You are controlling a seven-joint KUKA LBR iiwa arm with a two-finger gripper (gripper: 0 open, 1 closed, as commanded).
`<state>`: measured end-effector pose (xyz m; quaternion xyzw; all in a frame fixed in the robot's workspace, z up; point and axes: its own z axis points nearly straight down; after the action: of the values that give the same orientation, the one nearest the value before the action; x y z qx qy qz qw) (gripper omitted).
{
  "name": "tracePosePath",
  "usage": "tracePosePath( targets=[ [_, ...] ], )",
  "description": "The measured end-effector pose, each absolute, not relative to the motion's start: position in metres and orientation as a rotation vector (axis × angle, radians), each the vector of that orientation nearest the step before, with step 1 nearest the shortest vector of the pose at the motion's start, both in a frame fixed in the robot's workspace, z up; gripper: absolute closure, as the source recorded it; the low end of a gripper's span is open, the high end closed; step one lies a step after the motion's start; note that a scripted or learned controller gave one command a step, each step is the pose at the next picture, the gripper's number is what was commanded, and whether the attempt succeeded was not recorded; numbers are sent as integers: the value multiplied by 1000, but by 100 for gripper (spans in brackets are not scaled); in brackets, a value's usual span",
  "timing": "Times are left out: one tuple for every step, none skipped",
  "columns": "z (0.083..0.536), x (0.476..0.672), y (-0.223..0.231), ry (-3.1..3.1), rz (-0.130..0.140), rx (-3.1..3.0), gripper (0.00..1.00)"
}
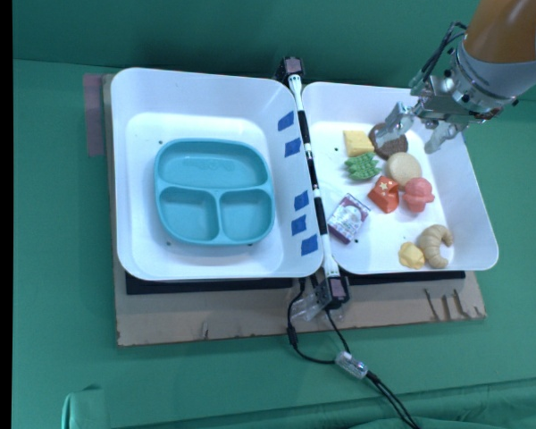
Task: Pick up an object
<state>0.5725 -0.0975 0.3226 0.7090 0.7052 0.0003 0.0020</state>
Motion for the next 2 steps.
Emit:
tracePosePath(
  targets=[
    [198,662,-124,2201,15,2211,0],
    [213,665,-128,2185,20,2207,100]
  ],
)
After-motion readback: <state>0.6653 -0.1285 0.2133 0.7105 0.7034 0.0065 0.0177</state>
